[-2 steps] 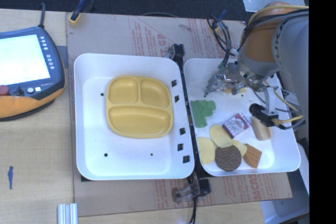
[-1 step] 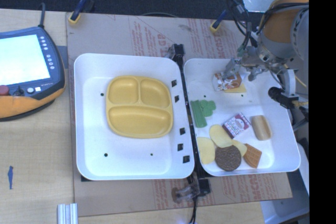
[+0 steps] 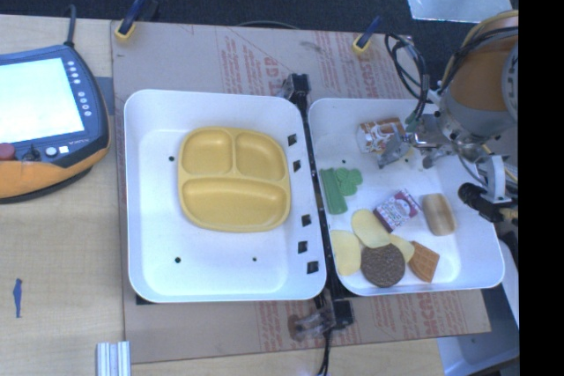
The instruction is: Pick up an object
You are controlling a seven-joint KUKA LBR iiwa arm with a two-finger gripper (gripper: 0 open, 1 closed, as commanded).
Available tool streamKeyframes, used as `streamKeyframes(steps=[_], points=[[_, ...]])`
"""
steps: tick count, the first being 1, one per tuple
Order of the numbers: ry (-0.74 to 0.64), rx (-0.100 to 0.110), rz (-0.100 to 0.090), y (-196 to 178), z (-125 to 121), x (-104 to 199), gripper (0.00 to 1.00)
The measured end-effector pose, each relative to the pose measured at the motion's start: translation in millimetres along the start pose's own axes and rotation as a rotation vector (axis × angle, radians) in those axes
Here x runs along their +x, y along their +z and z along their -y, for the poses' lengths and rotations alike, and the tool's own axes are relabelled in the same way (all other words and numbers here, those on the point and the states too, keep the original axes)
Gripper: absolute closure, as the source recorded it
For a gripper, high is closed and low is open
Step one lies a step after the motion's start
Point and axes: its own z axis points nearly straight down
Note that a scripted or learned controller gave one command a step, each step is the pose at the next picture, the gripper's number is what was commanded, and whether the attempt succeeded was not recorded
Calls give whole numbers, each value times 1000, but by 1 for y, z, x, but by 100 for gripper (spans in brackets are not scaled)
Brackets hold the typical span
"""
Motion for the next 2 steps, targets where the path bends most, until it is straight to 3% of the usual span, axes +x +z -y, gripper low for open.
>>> streamKeyframes(steps=[1,2], points=[[-6,26,-16,32,-47,-44,0],[-1,4,-4,33,44,0,0]])
